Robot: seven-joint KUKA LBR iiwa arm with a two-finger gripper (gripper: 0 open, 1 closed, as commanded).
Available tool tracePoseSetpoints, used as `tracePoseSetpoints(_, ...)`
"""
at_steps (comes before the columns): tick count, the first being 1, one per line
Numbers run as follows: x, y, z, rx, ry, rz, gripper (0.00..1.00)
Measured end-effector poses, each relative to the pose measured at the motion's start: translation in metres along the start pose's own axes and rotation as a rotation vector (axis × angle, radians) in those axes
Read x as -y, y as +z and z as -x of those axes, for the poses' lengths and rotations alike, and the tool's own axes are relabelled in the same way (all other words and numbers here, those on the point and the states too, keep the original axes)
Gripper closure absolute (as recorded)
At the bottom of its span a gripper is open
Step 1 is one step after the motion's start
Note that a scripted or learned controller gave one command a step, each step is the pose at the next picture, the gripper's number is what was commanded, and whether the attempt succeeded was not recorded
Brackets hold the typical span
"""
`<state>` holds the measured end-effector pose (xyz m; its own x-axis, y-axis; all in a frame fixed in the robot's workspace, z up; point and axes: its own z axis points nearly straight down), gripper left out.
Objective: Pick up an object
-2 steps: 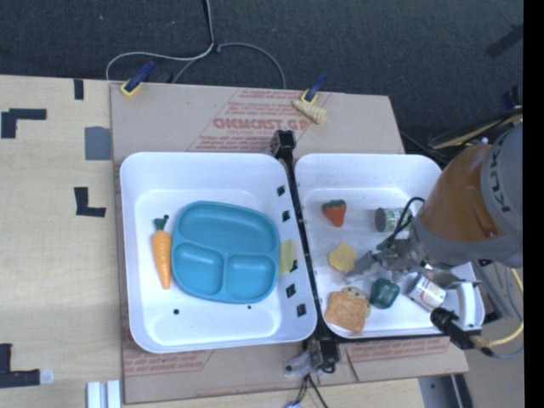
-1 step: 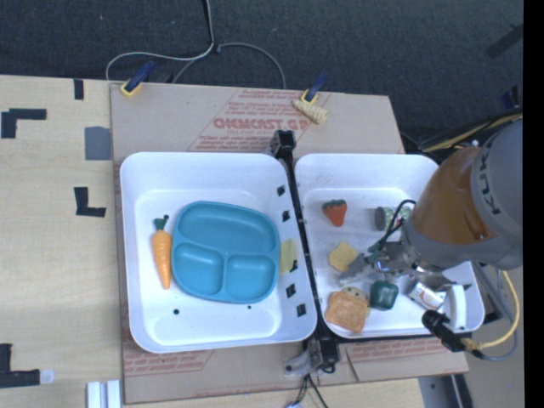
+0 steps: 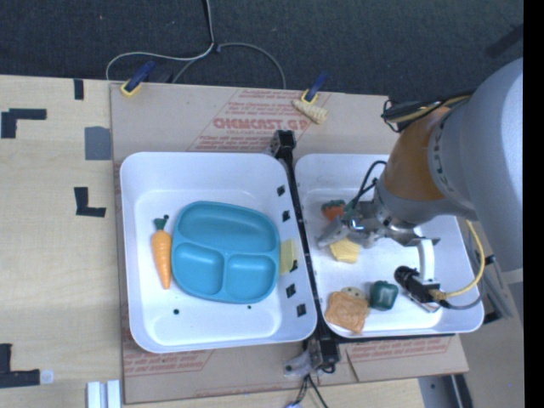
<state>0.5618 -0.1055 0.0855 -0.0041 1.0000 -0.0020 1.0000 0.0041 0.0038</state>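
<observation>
Objects: we see four small items in the right bin (image 3: 442, 325) — a pale yellow wedge (image 3: 344, 252), an orange-and-green piece (image 3: 332, 208), a tan toast-like slab (image 3: 347, 310) and a dark green block (image 3: 383, 295).
Yellow wedge: it lies near the bin's left wall, just below the gripper's tip, and we cannot tell whether the two touch.
Orange-and-green piece: it sits just above and left of the gripper, close to the divider between the bins.
Toast-like slab: it rests at the lower left of the right bin, with the dark green block just beside it on the right.
Gripper (image 3: 338, 230): it reaches low into the right bin from the right, between the orange-and-green piece and the yellow wedge; we cannot tell whether it is apart or together, and we see nothing clamped in it.
Arm (image 3: 442, 164): grey with an orange band, it covers the upper right of the right bin.
Left bin (image 3: 140, 177): we see a blue compartment tray (image 3: 225, 252) in the middle, a toy carrot (image 3: 161, 253) lying just left of it, and a small yellow piece (image 3: 287, 257) against its right edge.
</observation>
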Motion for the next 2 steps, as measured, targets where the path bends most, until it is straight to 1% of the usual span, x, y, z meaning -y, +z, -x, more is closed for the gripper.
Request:
tracePoseSetpoints(1, -0.0761, -0.0101, -0.0102, -0.001, -0.001, 0.002, 0.00)
tracePoseSetpoints(2, -0.0720, -0.0185, -0.0092, 0.000, 0.002, -0.006, 1.00)
